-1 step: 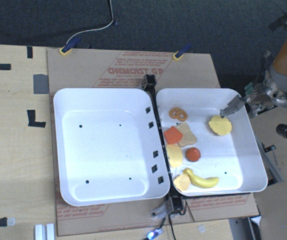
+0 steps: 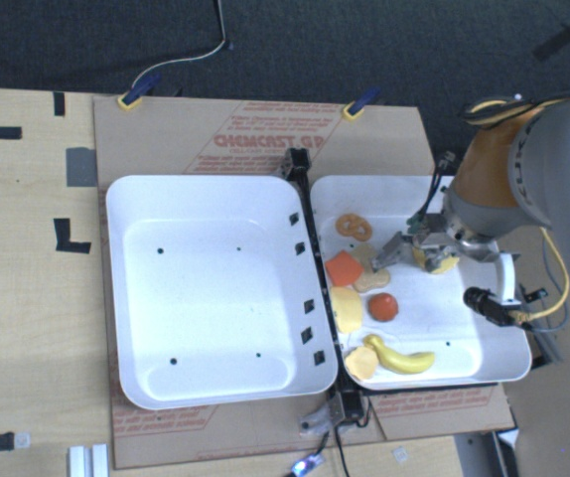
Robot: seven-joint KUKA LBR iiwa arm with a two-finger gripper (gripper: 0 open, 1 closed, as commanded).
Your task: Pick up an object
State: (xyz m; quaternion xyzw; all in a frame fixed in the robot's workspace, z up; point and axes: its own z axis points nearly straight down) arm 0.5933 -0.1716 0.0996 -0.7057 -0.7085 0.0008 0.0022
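Note:
My gripper (image 2: 411,243) hangs low over the right bin (image 2: 494,361), in its upper middle, with the grey arm and its orange band (image 2: 489,172) behind it to the right. A small yellow object (image 2: 437,259) lies right against the gripper's lower right side; whether it is held is unclear. To the gripper's left are a brown pretzel-like ring (image 2: 354,228), an orange-red block (image 2: 344,268) and a beige piece (image 2: 372,281). A red tomato (image 2: 383,307) sits below them.
A pale yellow block (image 2: 346,309) lies by the divider between the bins. A banana (image 2: 401,360) and a yellow-orange piece (image 2: 360,365) rest at the right bin's front edge. The left bin (image 2: 206,286) stands beside it. A black cable fitting (image 2: 489,306) juts out by the arm.

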